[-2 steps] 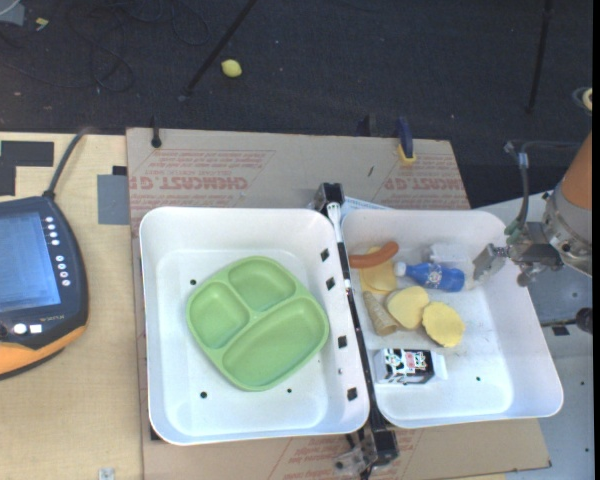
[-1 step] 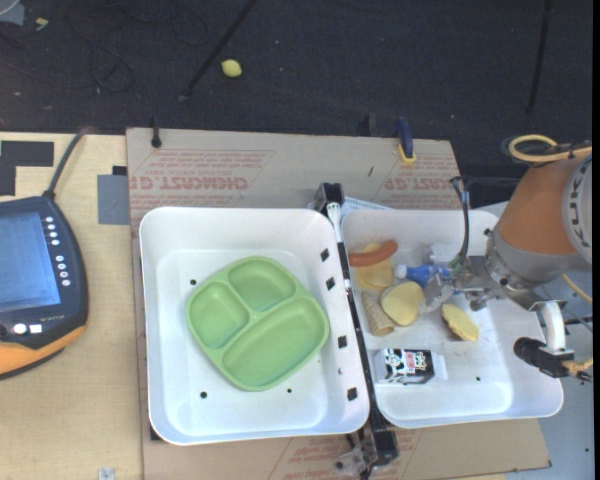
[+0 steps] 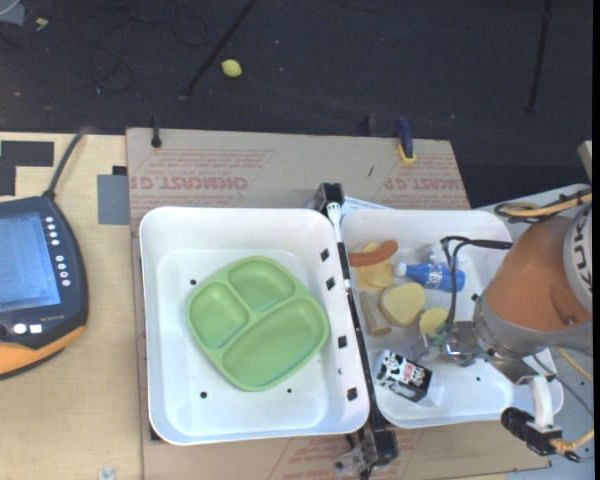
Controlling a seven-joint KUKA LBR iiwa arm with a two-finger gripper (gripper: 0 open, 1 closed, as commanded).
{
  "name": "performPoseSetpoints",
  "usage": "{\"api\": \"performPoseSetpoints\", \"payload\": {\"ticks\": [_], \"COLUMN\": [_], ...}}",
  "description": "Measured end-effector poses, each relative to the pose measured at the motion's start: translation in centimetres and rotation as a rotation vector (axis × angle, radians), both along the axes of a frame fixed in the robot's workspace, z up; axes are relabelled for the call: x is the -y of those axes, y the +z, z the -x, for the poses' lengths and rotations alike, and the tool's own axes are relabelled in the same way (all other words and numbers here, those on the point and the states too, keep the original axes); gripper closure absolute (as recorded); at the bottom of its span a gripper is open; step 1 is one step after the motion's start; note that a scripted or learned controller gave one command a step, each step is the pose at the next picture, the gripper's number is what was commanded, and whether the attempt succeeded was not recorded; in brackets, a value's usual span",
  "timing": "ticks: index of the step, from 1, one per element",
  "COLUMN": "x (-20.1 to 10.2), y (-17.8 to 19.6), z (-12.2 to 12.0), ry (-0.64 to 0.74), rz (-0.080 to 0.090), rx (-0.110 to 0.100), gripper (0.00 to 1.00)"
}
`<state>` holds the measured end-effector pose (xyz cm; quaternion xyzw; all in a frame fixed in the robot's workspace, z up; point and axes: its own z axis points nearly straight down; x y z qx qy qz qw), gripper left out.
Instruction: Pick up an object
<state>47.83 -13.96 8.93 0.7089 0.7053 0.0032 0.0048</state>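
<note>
Jaws (image 3: 450, 340) low in right bin (image 3: 500, 398), beside yellow pieces; open or closed: cannot tell, arm (image 3: 535, 288) covers them. Arm fills bin's right half, little free room there. Right bin crowded toward left wall: hot dog (image 3: 373, 254) at top, blue bottle (image 3: 435, 273) beside it, yellow pieces (image 3: 405, 303) mid, black-and-white packet (image 3: 404, 375) near front edge. Left bin (image 3: 170, 368) holds green divided plate (image 3: 258, 320) alone, wide bare margin around it. Bins touch along black-clipped rims. Tablet (image 3: 25, 283) on surface, far left.
</note>
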Motion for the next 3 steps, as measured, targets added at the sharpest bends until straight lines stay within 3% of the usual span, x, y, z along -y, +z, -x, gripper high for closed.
{"api": "performPoseSetpoints", "payload": {"ticks": [1,2,3], "x": [-1.3,-1.3,-10.1], "y": [-0.1,0.5,10.0], "z": [-7.3,-7.1,-7.6], "ry": [0.009,0.004,0.014], "rz": [-0.003,-0.008,-0.006], "rx": [-0.011,-0.018,-0.012], "gripper": [0.0,1.0,1.0]}}
